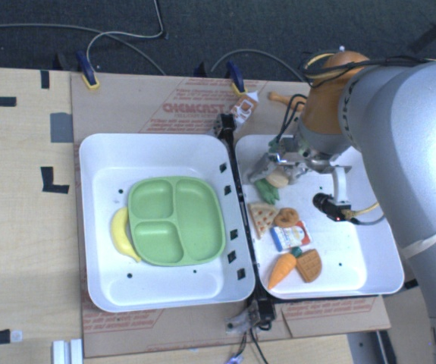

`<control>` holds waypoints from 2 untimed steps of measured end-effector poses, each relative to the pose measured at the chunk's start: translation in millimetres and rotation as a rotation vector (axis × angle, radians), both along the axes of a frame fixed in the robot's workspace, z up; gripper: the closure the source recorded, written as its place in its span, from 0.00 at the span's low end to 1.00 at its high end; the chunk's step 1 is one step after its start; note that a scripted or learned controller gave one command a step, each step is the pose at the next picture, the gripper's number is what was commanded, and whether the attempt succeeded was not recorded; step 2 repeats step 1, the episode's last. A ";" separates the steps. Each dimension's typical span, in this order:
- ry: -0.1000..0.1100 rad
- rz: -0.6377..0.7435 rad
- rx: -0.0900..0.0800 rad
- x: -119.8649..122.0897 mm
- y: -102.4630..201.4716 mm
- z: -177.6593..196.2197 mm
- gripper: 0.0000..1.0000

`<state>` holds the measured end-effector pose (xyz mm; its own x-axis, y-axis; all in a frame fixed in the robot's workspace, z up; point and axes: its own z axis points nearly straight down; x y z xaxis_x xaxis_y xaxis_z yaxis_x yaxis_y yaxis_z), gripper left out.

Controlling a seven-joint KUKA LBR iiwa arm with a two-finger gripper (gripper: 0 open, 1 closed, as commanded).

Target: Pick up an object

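Two white bins (96, 203), gripper (278, 171) low over right-bin toys, grip unclear, arm hiding bin's far corner.

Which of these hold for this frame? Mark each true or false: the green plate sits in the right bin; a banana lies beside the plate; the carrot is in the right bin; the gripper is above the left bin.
1. The green plate sits in the right bin. False: it is in the left bin.
2. A banana lies beside the plate. True.
3. The carrot is in the right bin. True.
4. The gripper is above the left bin. False: it is above the right bin.
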<state>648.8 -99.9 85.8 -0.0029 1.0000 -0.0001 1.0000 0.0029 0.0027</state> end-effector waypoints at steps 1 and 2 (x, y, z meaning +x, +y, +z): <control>0.000 0.001 0.000 0.9 0.2 12.9 1.00; 0.000 0.001 0.000 0.9 0.2 12.9 1.00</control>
